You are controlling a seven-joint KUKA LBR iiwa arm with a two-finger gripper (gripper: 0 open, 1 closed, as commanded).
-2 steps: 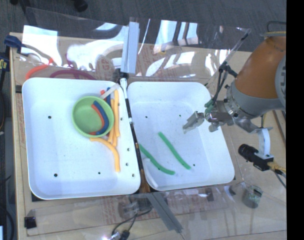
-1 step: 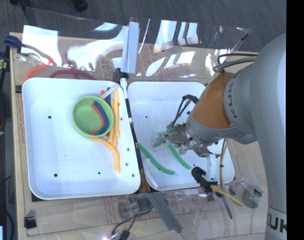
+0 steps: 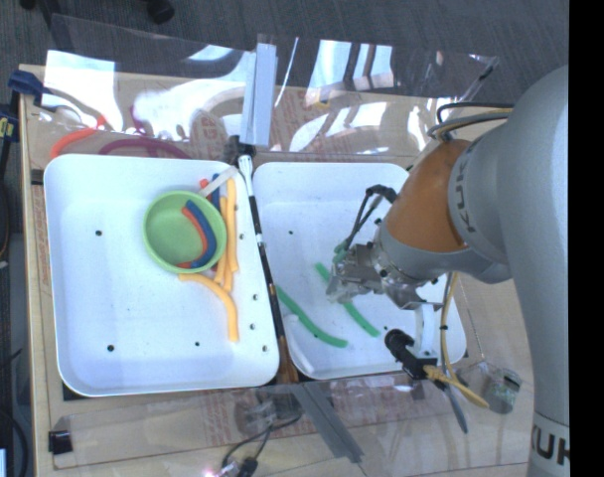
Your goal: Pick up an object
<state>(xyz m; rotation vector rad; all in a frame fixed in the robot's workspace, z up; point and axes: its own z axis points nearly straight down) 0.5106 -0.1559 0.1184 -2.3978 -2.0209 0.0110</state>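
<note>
Near the front of the right-hand bin (image 3: 282,217) lie a few thin green strips (image 3: 322,332), flat on its white floor, one running diagonally toward the bin's front edge. They look light, narrow and probably flexible, so a pinch across the width near a strip's middle seems the best hold; lying so flat, they may slip away. Just above them hangs the gripper (image 3: 350,284), low over the bin floor, touching or nearly touching 1 strip. Whether it is spread or closed cannot be told. Behind it rises the arm (image 3: 451,217). To the left, the other bin (image 3: 93,306) holds a green bowl (image 3: 183,232) and orange strips (image 3: 223,291).
</note>
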